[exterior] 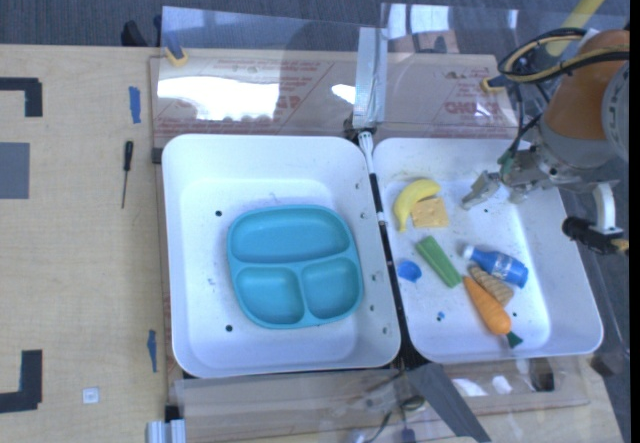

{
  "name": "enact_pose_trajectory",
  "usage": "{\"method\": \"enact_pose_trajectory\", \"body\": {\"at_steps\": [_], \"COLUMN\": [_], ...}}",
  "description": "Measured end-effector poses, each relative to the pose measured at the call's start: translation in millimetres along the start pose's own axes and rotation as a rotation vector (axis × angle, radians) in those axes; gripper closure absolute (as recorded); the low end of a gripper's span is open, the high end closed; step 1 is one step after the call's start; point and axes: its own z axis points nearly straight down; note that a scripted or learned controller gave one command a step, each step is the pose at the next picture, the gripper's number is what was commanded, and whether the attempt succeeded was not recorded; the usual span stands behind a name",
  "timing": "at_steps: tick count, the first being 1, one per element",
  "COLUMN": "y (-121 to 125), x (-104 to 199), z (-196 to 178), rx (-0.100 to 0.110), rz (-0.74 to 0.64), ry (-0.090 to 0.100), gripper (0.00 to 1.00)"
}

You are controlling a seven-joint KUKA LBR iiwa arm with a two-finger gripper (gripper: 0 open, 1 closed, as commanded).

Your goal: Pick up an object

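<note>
The right bin [565,326] holds a yellow banana [413,198], a pale yellow wedge [432,215], a green block [438,260], a small blue piece [408,271], a blue and white bottle [497,264] and an orange carrot [487,307] with a tan textured piece [490,282] beside it. My gripper [483,188] hangs over the upper right part of that bin, to the right of the banana. Nothing shows between its fingers.
The left bin [190,231] carries a teal three-compartment tray [294,263]. Clear plastic panels [300,81] stand behind both bins. A screwdriver [126,171] and blue tape marks lie on the wooden bench at left. Cables [530,56] loop near the arm.
</note>
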Motion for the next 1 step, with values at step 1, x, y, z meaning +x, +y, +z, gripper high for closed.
{"method": "enact_pose_trajectory", "body": {"at_steps": [1], "y": [-93.0], "x": [20.4], "z": [-0.9], "rx": [0.000], "rz": [-0.279], "ry": [-0.005], "gripper": [0.00]}}
